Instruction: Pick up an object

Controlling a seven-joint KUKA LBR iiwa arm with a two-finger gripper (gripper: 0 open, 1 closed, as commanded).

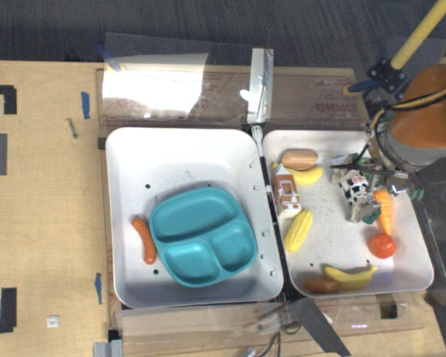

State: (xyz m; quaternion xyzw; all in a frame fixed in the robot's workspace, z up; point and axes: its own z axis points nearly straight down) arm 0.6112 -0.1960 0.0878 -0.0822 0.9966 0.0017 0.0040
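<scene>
Gripper [360,192] sits low beside the orange plastic carrot [386,208]; I cannot tell its state, so you should centre over the carrot before lifting.

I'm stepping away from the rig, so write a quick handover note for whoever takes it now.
Gripper: down in the right bin, among the toys near the carrot. Whether it holds anything cannot be told.
Right bin: bun, corn cob, banana, tomato, small carton.
Left bin: teal divided plate with a sausage beside it.
Done: arm has reached into the right bin.
Left: confirm a grasp and lift one object clear.
</scene>
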